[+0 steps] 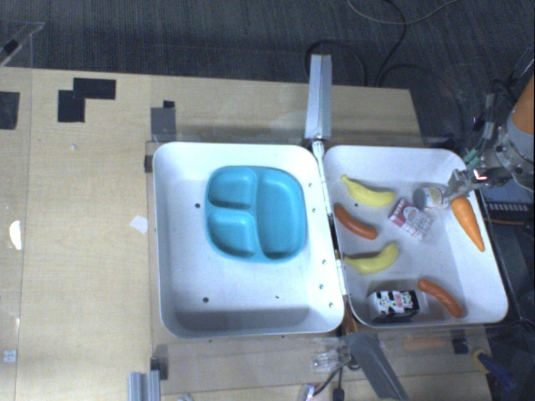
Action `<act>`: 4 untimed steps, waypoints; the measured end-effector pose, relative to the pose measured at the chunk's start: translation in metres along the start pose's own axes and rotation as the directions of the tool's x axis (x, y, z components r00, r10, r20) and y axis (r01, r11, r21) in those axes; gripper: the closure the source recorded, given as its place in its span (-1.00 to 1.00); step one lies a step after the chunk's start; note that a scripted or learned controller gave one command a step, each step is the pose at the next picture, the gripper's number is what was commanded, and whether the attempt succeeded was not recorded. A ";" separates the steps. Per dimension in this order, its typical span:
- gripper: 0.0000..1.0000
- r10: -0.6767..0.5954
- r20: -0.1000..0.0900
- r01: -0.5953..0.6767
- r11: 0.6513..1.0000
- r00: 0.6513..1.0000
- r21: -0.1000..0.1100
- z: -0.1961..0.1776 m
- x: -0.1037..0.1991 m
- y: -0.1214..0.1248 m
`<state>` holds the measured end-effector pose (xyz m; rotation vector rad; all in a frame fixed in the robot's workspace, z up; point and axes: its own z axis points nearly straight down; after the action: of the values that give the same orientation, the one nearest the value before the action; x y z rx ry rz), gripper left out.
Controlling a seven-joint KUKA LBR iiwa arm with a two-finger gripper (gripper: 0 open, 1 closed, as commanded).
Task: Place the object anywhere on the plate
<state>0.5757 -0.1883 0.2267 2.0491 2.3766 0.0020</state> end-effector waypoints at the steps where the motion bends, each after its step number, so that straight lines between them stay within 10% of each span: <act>1: 1.00 -0.241 0.000 0.241 0.971 0.971 -0.001 -0.111 0.010 0.029; 2: 1.00 -0.235 -0.002 0.235 0.972 0.972 0.000 -0.037 0.081 0.057; 3: 1.00 -0.322 -0.001 0.322 0.947 0.947 -0.002 -0.042 0.164 0.100; 4: 1.00 -0.601 -0.001 0.601 0.799 0.799 -0.002 -0.016 0.156 0.080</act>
<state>0.6319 -0.0225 0.2428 1.1911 2.9037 0.0034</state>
